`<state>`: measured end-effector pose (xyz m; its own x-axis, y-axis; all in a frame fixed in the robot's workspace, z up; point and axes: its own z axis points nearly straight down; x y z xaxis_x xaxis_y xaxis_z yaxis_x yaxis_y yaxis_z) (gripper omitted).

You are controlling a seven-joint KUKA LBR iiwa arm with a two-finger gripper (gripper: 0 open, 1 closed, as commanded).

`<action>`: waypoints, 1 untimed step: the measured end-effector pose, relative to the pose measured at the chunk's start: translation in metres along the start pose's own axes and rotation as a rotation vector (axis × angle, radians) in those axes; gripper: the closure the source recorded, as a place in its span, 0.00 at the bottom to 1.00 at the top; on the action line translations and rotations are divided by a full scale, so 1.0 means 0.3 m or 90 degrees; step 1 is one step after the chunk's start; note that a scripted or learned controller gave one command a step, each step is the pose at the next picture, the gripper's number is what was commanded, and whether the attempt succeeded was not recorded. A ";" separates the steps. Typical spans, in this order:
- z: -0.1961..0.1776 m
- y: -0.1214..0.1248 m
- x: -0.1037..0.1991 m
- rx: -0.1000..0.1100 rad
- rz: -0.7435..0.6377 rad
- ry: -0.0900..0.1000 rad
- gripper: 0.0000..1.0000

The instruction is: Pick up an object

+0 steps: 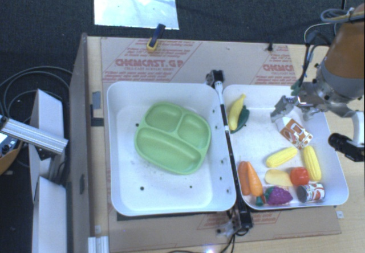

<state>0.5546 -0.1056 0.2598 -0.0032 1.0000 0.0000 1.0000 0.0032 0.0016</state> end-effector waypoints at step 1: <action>0.483 -0.117 -0.159 0.008 0.005 0.001 0.00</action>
<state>0.5198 -0.1533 0.1149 0.0048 1.0000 0.0010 0.9999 -0.0048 -0.0105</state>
